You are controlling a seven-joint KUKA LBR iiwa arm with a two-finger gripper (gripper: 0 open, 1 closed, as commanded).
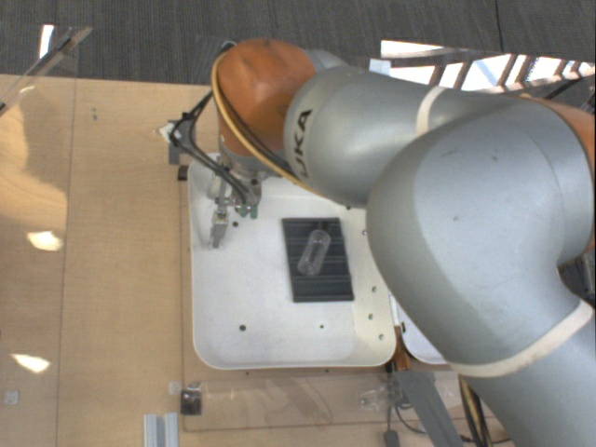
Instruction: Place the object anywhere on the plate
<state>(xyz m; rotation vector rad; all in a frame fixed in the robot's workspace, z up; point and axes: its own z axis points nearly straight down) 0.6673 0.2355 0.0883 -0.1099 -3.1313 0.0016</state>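
Note:
A dark grey ribbed plate point(321, 282) lies flat in the middle of the left white bin point(233, 338). A small clear tube-shaped object point(314, 251) rests on the plate's upper half, slightly tilted from the plate's long side. My gripper point(219, 234) hangs below the orange wrist band point(261, 91), over the bin's upper left part. It is well to the left of the plate and apart from the clear object. Nothing shows in the gripper.
The grey arm point(466, 203) covers most of the right bin, of which a sliver point(421, 347) shows. Bare bin floor lies below and left of the plate. Wooden bench point(102, 250) stretches to the left. A small metal bracket point(191, 399) sits by the bin's lower left corner.

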